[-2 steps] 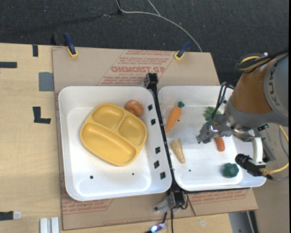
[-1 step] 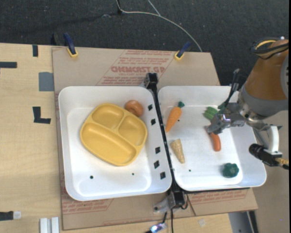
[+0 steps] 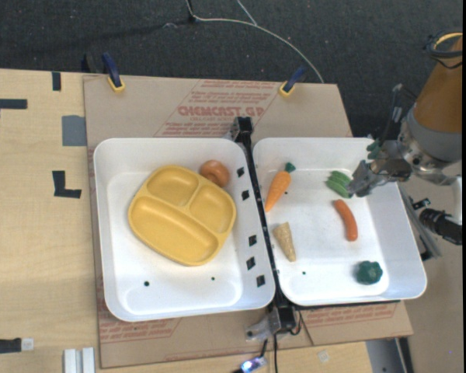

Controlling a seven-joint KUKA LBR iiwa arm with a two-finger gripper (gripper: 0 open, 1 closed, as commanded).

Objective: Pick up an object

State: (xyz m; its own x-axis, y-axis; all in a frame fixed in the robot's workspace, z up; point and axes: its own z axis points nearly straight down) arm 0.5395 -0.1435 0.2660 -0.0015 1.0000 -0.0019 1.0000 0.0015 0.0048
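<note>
One gripper [image 3: 366, 179] is at work, reaching in from the right and hanging over the upper right part of the right bin [image 3: 400, 286]; from where I stand its tip sits just beside the green vegetable [image 3: 339, 183], and whether it is open or closed, or has hold of anything, cannot be told from this angle. The nearest candidate is that green piece, lying close to the bin's back wall. Just below it lies the red sausage [image 3: 346, 219], slanted. The dark green broccoli [image 3: 368, 272] sits near the front right corner, well apart. Toward the divider lie the carrot [image 3: 278, 186] and the tan cone [image 3: 285, 242]. In the left bin [image 3: 116, 286] rests the yellow tray [image 3: 182, 214] with a brown ball [image 3: 214, 172] touching its rim. For a sound grasp, I judge the descent should straddle the green piece across its narrow width, clear of the sausage and the bin wall, and close fully before lifting.
</note>
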